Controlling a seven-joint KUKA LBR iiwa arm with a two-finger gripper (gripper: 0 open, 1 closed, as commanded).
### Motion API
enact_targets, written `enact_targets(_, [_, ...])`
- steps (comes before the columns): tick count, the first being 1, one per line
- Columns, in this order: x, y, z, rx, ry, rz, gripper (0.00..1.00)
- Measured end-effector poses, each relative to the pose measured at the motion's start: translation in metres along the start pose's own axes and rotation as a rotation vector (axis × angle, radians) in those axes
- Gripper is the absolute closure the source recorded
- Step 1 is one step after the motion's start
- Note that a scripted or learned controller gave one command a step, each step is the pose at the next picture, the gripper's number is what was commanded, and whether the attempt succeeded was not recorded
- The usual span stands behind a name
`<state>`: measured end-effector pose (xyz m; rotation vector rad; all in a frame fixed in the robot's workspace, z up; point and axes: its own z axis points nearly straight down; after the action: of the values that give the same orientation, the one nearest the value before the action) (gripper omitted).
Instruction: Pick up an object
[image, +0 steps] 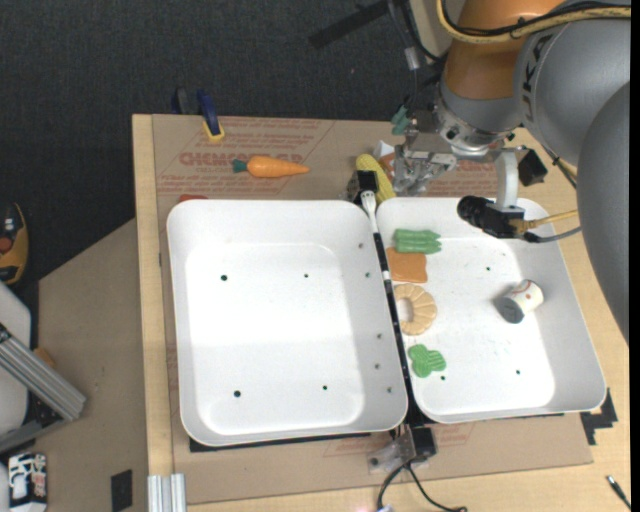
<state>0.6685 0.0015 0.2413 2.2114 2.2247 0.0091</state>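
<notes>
Metal end effector (420, 170), grip state unclear, near glossy yellow banana (374, 170)

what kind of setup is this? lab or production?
Probably a lab grasping test bench: two white bins on a cardboard sheet, toy items like a carrot, and loose cables.

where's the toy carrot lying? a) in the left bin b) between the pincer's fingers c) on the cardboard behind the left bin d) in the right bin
c: the carrot lies on the brown cardboard beyond the far rim of the left bin, outside both bins.
</notes>
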Motion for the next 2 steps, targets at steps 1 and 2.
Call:
enact_targets(1, [0.063,0.000,-0.052,-0.001,0.002,-0.001,1.00])
enact_targets(2, [0.171,-0.002,-0.014,0.010,0.003,-0.004,1.00])
